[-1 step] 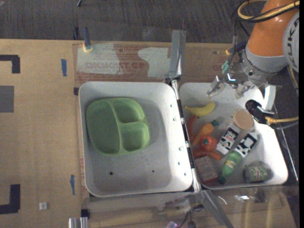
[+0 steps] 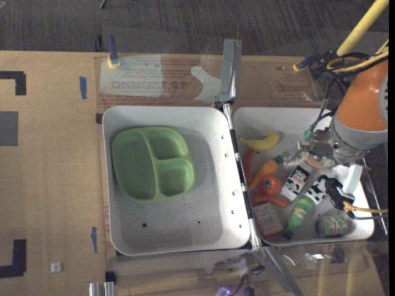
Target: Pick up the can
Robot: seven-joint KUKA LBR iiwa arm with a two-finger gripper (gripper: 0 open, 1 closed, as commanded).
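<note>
My claw (image 2: 321, 165) hovered above the right bin (image 2: 247, 119), its grip state impossible to tell, while the can (image 2: 333, 225) lay unlifted in the near-right corner.

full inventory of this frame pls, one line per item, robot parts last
left bin: 1, white, left half of bench
divided plate: 1, green, in left bin, toward its upper left
right bin: 1, white, beside the left bin
banana: 1, yellow, top left of right bin
carrot: 1, orange, below the banana
orange-red toy: 1, left centre of right bin, kind unclear
patterned carton: 1, black and white, centre of right bin
bottle: 1, green, lower centre of right bin
can: 1, greenish label, on its side, lower right corner of right bin
arm: 1, grey with orange band, over right bin's right side
gripper: 1, above the carton, apart from the can
</note>
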